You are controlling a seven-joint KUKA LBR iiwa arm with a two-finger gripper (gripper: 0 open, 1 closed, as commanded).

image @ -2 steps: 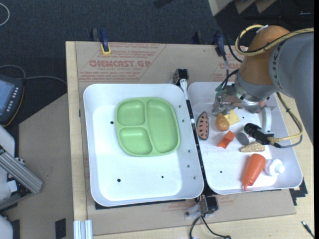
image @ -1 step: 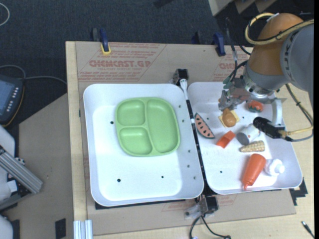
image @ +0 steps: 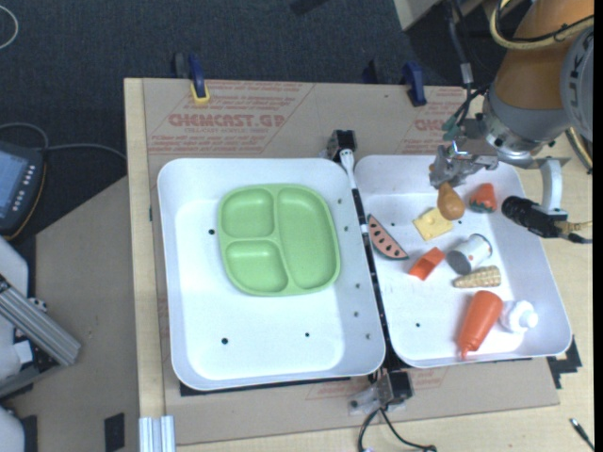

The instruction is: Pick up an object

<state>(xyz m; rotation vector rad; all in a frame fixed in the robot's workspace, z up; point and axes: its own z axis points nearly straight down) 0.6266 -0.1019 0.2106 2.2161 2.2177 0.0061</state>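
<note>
My gripper [image: 450,175] hangs over the back of the right bin [image: 528,347], reaching in from the right. Directly under its tip is a small brown egg-shaped object [image: 451,202], which touches or nearly touches the tip and overlaps a yellow cheese wedge [image: 432,224]. The view does not show whether the brown object is gripped or lying in the bin. A small red-orange piece [image: 483,196] lies just right of it.
The right bin also holds a watermelon slice [image: 384,238], an orange-red block [image: 426,264], a grey-white cup [image: 469,252], a corn cob [image: 476,277], a carrot [image: 479,320] and a white bottle [image: 519,316]. A green divided plate [image: 280,238] sits in the left bin [image: 188,328].
</note>
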